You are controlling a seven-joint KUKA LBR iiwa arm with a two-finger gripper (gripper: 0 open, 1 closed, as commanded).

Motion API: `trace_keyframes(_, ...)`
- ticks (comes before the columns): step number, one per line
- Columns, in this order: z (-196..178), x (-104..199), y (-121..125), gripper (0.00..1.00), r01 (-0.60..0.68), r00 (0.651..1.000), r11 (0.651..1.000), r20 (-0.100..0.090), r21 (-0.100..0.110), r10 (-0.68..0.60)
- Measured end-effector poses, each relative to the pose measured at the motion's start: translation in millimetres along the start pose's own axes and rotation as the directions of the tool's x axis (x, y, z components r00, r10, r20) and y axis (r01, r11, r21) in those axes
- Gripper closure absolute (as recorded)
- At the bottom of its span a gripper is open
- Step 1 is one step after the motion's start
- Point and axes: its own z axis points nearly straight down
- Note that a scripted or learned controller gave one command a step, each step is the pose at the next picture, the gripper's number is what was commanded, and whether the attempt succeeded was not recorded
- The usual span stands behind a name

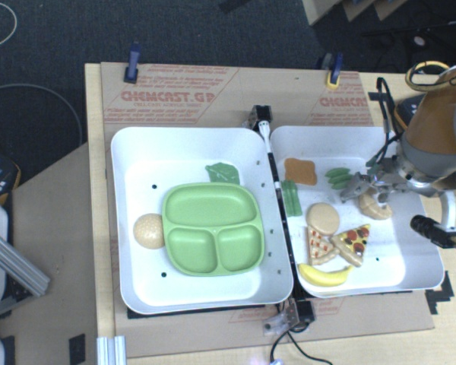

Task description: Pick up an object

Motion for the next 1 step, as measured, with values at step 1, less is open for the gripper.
trace_keyframes(1, 9.0, 52.0, -61.1, 0.00, -0.001, 1.000, 1.000, 0.006, -0.025, 0.001)
